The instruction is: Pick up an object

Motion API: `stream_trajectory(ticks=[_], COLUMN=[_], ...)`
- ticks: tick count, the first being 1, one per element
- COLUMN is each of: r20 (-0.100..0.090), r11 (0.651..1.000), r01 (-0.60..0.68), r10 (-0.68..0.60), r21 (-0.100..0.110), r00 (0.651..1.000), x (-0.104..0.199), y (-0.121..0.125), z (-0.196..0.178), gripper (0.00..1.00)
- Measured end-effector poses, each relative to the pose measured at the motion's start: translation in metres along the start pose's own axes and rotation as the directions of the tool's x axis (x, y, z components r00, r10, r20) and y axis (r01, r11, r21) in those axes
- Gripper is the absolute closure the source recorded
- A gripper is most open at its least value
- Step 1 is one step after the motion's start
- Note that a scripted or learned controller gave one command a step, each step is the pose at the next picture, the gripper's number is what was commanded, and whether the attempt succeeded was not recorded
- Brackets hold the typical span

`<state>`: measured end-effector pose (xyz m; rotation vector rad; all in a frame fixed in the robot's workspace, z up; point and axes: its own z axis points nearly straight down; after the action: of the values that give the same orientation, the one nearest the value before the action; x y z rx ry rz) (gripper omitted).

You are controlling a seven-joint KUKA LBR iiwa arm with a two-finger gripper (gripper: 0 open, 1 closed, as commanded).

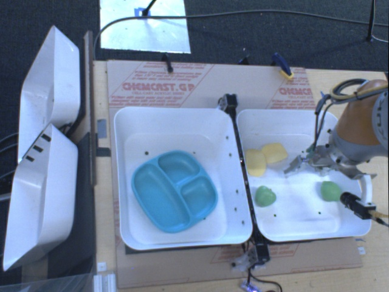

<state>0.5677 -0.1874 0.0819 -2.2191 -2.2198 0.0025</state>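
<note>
Gripper (302, 162) over right bin (304, 227), finger state cannot be told. Nearest candidates: two yellow pieces (265, 157) just left of it, touching each other; green piece (265, 196) below-left; second green piece (330, 191) below-right, beside wrist. Left bin (176, 121) holds blue divided plate (174, 189).

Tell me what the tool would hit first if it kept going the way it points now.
The tool points left across the right bin. Straight on, it would probably meet the two pale yellow blocks first. How high it hangs above them is unclear, so it might pass over.
</note>
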Motion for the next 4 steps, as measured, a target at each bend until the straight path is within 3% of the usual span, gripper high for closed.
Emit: stream_trajectory(ticks=[1, 3, 4], r20=[0.002, 0.002, 0.002], r11=[1.0, 1.0, 1.0], r01=[0.0, 0.001, 0.0], r10=[0.0, -0.001, 0.0], r21=[-0.006, -0.009, -0.006], r00=[1.0, 1.0, 1.0], x=[-0.001, 0.002, 0.002], y=[0.002, 0.005, 0.006], z=[-0.013, -0.14, -0.165], gripper=[1.0, 1.0, 1.0])
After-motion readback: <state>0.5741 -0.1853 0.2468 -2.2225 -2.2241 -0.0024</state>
